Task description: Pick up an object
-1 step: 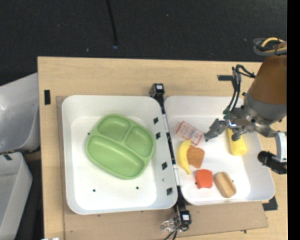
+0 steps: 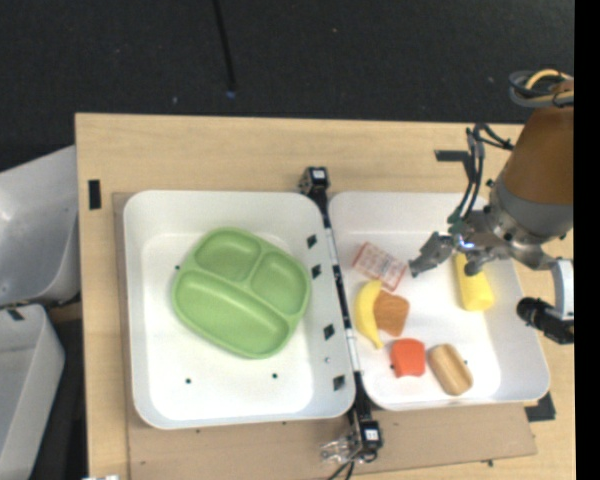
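Observation:
The right bin (image 2: 520, 368) holds several small items. A yellow banana (image 2: 366, 313) lies beside an orange-brown chunk (image 2: 392, 312). In front of them sit a red piece (image 2: 408, 357) and a tan roll (image 2: 449, 368). A pink-and-white packet (image 2: 378, 262) is at the back left, and a yellow block (image 2: 475, 291) is on the right. My gripper (image 2: 450, 259) hangs over the bin's back right, open. One dark finger points toward the packet and the other is just above the yellow block. Between the fingers I see only bin floor.
The left bin (image 2: 150, 368) carries a green divided plate (image 2: 242, 290). A black-clipped divider (image 2: 332, 288) separates the two bins. The grey and orange arm (image 2: 540, 168) covers the right bin's far right corner. Wooden bench edge (image 2: 280, 133) runs behind both bins.

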Available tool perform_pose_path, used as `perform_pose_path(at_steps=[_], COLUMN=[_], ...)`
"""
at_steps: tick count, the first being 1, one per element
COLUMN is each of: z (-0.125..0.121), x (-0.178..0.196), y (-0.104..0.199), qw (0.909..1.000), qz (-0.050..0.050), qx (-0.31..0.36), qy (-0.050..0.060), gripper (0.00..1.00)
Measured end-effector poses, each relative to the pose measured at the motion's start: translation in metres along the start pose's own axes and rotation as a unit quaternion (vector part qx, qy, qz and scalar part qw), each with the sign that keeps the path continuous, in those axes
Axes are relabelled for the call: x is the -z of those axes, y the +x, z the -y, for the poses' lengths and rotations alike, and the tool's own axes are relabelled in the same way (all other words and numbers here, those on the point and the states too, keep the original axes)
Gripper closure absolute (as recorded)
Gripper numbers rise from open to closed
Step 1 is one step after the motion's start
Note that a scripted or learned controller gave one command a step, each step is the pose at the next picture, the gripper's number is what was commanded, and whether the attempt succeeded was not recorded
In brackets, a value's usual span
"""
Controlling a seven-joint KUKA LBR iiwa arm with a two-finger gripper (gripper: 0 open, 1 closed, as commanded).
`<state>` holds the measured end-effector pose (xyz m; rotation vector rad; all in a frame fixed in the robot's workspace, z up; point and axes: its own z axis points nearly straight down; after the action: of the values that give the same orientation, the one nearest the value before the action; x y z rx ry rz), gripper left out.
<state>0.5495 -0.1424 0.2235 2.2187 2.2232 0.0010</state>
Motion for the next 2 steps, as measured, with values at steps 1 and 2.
perform_pose_path(at_steps=[1,2], z=[0.008,0.008], x=[-0.046,-0.091], y=[-0.001,0.005], qw=[1.0,1.0], qz=[0.001,0.0], qx=[-0.001,-0.003], qy=[0.002,0.002], gripper=[0.0,0.0])
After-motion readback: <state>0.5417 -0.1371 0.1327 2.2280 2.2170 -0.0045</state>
